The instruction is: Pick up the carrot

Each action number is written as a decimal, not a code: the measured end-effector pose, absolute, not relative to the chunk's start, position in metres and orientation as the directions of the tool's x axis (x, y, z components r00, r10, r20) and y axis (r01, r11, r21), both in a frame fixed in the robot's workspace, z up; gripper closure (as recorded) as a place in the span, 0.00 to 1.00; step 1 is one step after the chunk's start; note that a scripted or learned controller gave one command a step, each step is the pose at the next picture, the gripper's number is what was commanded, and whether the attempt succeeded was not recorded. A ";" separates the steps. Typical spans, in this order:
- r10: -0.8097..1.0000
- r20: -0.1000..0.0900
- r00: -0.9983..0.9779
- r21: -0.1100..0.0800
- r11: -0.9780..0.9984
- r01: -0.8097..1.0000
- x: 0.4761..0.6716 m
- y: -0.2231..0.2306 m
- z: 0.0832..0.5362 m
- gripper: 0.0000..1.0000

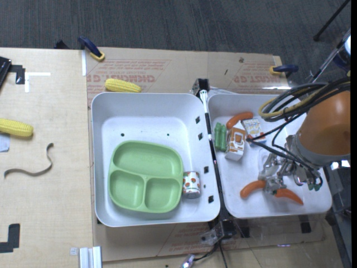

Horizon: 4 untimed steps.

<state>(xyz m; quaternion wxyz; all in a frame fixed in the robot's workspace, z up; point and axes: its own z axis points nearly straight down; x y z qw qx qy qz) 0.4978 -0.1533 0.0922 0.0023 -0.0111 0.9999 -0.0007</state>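
The carrot [252, 188] lies near the front of the right bin [312, 208], orange and tapered. A second orange piece [290, 196] shows just to its right; whether the two are one thing is unclear, since the gripper covers the gap. My gripper [273, 182] hangs low over that spot, between the two orange ends and close to the bin floor. The grey wrist and orange band [329, 124] rise behind it to the right, trailing black and yellow cables [284, 108].
A reddish-orange sausage shape [239, 119], a green packet [221, 137], a small carton [237, 143] and a white packet [252, 128] crowd the right bin's back left. The left bin [111, 108] holds a green divided plate [146, 177] and a spotted can [191, 184]. Corn cobs [122, 85] lie outside.
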 end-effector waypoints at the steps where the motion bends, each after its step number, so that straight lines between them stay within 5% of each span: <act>1: -0.488 -0.007 -0.873 -0.003 0.873 -0.488 0.534 -0.177 0.093 1.00; 2: -0.556 -0.004 -0.831 0.000 0.831 -0.556 0.495 -0.120 0.106 1.00; 3: -0.801 -0.008 -0.598 -0.009 0.598 -0.801 0.496 -0.173 0.094 1.00; 4: -0.695 -0.009 -0.719 -0.005 0.719 -0.695 0.481 -0.105 0.094 1.00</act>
